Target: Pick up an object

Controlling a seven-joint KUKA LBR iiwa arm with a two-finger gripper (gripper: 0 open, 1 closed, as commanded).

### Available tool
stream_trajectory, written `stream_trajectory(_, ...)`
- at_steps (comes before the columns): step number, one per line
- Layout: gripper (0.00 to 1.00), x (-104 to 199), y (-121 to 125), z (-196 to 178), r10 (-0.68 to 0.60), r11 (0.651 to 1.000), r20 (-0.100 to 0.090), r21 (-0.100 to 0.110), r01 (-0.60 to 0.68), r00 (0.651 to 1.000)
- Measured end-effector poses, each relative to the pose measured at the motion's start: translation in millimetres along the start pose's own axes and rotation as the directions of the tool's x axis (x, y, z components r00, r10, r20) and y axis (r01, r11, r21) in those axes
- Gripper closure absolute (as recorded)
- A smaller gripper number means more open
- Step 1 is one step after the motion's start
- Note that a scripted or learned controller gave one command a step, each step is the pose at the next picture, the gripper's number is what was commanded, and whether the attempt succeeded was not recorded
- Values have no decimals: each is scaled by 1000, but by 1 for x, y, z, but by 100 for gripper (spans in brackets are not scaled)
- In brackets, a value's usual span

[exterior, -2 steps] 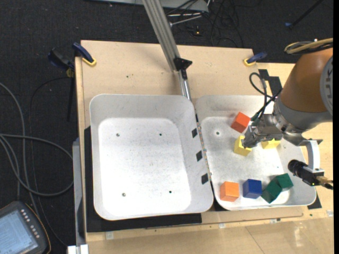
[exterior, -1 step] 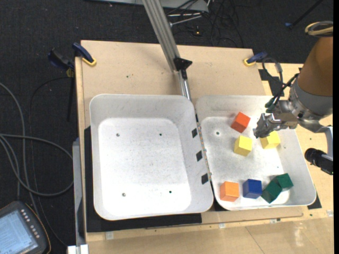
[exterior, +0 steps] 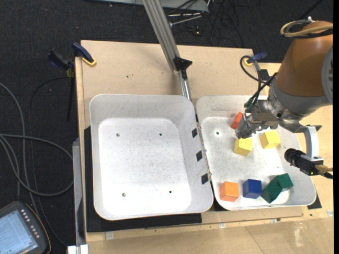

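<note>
Blocks are sitting scattered in the right bin (exterior: pixel 212 142), and the hand (exterior: pixel 253 125) is hovering low among them, the grey arm (exterior: pixel 302 73) reaching in over the rim. Whether the hand is open or closed, I cannot tell from this angle; the wrist is covering it. Just below the hand a yellow block (exterior: pixel 243 146) is lying tilted, looking like the likeliest target. Just beside the hand on its left a small orange-red block (exterior: pixel 236 120) is peeking out, and to its right a second yellow block (exterior: pixel 269 139) is resting. Well below, along the bin's near edge, an orange cube (exterior: pixel 229 190), a blue cube (exterior: pixel 252 188) and two green blocks (exterior: pixel 277 187) are lining up.

These pieces are looking small, rigid and light, probably wood or foam, nothing fragile. Smooth painted faces could be slipping, so gripping squarely across two opposite flat sides seems wisest; the tilt on that yellow one may be complicating things.

No labels or writing are showing on any block.
</note>
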State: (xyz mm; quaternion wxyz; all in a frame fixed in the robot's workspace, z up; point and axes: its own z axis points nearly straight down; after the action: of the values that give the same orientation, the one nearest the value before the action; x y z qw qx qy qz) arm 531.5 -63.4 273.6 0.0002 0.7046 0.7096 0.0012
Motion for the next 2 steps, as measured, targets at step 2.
stream_trajectory(2, 100, 90, -2, 26, 0, 1000, 0, 4, 0, 1000)
